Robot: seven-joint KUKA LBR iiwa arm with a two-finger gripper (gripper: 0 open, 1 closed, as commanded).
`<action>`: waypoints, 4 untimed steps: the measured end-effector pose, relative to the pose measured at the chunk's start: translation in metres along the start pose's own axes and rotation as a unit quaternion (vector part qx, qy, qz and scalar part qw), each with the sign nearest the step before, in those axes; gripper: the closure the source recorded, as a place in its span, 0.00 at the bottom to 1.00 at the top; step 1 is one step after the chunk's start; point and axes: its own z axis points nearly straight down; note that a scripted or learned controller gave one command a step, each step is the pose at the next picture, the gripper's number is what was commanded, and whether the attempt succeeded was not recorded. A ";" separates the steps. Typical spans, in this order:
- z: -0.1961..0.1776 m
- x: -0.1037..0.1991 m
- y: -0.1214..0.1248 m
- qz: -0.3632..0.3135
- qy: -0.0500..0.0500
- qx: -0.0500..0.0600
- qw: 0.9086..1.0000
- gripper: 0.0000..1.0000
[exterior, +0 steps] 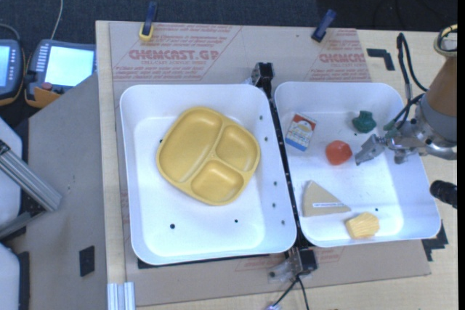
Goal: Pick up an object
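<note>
1. The claw (369, 149) hangs over the right bin (414, 221), its tips just beside the red ball (338, 152). I cannot tell how wide it stands; nothing visibly sits in it.
2. The likely target is that red ball, lying on the bin floor near the middle. Being round, it may roll off if the tips come down on one side of it rather than astride, and the try would close on air.
3. The green piece (363, 121) lies near the claw, toward the bin's far wall. A descent that drifts that way may nudge it or catch both things at once.
4. The small carton (298, 132) lies near the ball on its other side, so a pushed ball could run against it.
5. The wedge (323, 200) and the yellow block (362, 226) lie nearer the front wall, apart from the claw and out of its way.
6. The left bin (145, 229) holds a yellow divided plate (208, 155), well apart from the action.
</note>
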 end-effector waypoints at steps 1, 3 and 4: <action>0.046 0.002 0.006 0.000 0.000 0.000 1.000 0.00; -0.025 0.010 0.013 -0.001 -0.003 -0.007 1.000 1.00; -0.088 0.015 0.011 -0.001 -0.003 -0.008 1.000 1.00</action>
